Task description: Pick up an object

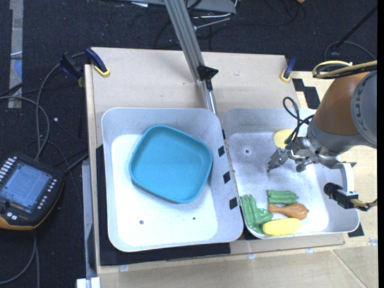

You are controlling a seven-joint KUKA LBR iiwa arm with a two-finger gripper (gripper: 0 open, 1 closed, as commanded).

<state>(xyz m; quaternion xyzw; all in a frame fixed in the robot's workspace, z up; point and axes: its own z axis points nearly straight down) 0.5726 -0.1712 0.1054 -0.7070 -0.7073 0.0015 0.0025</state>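
1. In the camera view, we see the candidates for picking bunched at the near edge of the right bin (252, 138): a green ridged toy vegetable (254, 212), a smaller green piece (282, 195), a glossy brown drumstick-shaped toy (289, 209) and a smooth yellow piece (281, 227), all touching or nearly so.
2. We spot a pale yellow rounded object (282, 138) farther back, partly covered by the arm.
3. The gripper (287, 161) hangs over the bin's bare middle, fingers spread, nothing between them.
4. The left bin (117, 161) carries a smooth blue square plate (171, 163) with rounded corners.
5. The arm's upper part is cut off at the right edge; the toys' fine details are hard to make out.
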